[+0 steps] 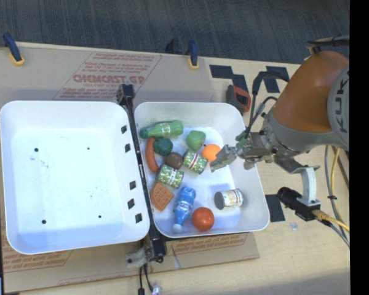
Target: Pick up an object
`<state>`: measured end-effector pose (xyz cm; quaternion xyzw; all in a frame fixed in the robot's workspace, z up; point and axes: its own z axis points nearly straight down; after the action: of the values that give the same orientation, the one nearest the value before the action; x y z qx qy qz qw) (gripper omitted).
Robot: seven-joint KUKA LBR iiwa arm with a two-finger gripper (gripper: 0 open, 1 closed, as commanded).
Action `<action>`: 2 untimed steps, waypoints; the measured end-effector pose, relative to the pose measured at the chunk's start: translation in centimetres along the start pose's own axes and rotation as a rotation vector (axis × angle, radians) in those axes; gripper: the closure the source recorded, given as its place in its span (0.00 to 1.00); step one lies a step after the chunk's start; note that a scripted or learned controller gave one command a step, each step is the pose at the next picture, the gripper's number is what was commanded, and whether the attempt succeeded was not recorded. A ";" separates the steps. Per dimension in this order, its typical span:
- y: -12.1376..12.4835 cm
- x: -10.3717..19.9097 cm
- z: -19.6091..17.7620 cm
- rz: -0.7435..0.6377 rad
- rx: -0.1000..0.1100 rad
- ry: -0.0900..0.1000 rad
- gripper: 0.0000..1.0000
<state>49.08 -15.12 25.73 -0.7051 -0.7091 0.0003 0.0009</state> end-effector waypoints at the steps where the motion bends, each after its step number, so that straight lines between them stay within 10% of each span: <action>1: 9.8 -2.3 14.5 0.001 -0.028 -0.005 0.00; 2: 10.0 -2.2 13.3 -0.003 -0.032 -0.006 1.00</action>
<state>59.06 -17.30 12.45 -0.7041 -0.7099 -0.0088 -0.0125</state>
